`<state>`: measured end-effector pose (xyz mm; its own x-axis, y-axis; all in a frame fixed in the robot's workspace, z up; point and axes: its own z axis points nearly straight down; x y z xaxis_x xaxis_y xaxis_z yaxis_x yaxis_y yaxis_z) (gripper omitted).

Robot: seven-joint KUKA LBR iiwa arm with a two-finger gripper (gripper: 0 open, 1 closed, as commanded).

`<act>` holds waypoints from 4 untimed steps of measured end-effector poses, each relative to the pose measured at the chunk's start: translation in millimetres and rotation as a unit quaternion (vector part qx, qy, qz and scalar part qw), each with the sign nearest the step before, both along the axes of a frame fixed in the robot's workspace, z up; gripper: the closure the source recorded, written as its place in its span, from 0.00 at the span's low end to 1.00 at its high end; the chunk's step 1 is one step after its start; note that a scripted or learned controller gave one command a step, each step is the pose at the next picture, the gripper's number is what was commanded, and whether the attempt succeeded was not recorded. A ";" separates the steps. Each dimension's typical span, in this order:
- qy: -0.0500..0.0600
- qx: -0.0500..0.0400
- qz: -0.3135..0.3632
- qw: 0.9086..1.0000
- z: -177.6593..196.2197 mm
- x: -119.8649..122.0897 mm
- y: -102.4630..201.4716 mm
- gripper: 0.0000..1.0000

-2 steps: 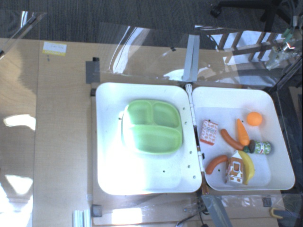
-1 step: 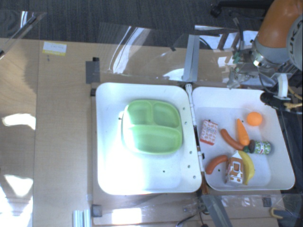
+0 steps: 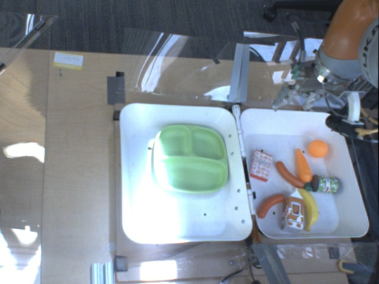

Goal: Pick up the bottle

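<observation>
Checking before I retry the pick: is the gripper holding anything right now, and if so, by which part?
Nothing is held. The gripper is above the far edge of the right bin, while the bottle lies in that bin beside the banana.

Robotics lab, bench [image 3: 71, 158] w/ white bins [image 3: 136, 218], clear guard panels [image 3: 177, 64]

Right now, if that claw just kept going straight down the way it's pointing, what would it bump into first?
Probably the far rim of the right bin. The gripper hangs above that edge, short of the bottle and other items. Depth is hard to judge from this slanted view.
</observation>
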<state>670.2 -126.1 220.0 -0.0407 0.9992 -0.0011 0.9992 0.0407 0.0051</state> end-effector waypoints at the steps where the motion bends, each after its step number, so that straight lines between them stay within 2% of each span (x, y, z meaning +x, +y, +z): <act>1: -0.001 -0.001 -0.062 0.998 39.9 -128.6 -79.8 0.00; 2: -0.002 -0.001 0.060 0.998 -133.1 -75.1 -63.4 0.00; 3: -0.002 -0.002 0.066 0.998 -131.7 -162.5 -79.0 0.00; 4: -0.001 -0.001 0.066 0.998 -133.7 -66.3 -78.2 0.00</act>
